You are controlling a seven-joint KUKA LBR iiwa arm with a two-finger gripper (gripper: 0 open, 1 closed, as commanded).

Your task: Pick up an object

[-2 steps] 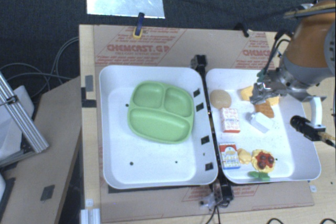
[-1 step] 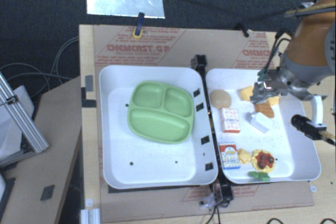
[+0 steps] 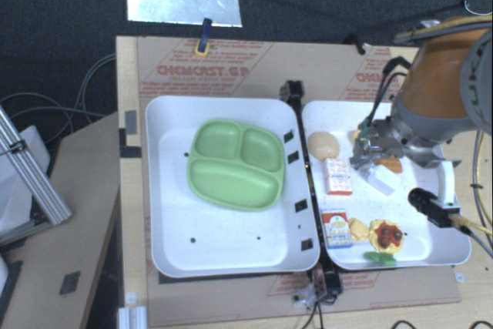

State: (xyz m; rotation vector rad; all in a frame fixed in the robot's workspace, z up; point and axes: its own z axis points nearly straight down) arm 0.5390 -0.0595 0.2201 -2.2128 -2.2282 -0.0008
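The gripper is hovering in the right bin, just right of the small box; jaws' state unclear.

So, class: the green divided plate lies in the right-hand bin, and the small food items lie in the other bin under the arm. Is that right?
Not quite. The camera view shows the green divided plate in the left-hand bin; the small food items, such as the bread roll, lie in the other bin under the arm.
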